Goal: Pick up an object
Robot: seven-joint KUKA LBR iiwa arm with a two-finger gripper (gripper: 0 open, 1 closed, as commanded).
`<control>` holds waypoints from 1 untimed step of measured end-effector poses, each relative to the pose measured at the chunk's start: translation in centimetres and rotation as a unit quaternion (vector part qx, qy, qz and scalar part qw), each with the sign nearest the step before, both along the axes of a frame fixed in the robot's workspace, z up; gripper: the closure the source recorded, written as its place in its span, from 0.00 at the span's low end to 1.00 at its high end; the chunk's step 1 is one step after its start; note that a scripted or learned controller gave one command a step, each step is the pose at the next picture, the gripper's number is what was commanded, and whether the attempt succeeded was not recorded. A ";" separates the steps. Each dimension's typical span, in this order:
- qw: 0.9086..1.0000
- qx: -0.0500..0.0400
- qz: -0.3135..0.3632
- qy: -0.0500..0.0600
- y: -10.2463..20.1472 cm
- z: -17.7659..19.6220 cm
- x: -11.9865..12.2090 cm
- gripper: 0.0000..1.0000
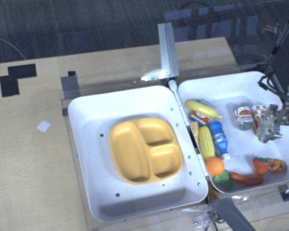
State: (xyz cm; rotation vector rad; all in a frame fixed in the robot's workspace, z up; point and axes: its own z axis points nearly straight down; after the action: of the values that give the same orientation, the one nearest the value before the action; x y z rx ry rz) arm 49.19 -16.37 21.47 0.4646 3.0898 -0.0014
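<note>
A carrot [246,179] and an orange [215,166] lie at the right bin's [228,87] near edge. My pincer [268,128] hangs low just beside a red-and-white can [244,116]; whether it's clenched or released, I cannot tell.

Left bin [87,150]: divided tray [144,150] at centre. Right bin [238,82]: banana [201,109], corn [206,141], bottle [219,139] along left wall; can [244,116] farther right.
</note>
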 end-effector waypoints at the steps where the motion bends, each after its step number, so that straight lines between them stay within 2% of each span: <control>1: 1.000 0.002 0.000 0.006 -4.1 -5.5 7.5 1.00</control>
State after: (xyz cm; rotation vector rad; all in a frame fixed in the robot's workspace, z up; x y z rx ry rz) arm 56.70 -20.51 16.01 0.4680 3.1027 0.0007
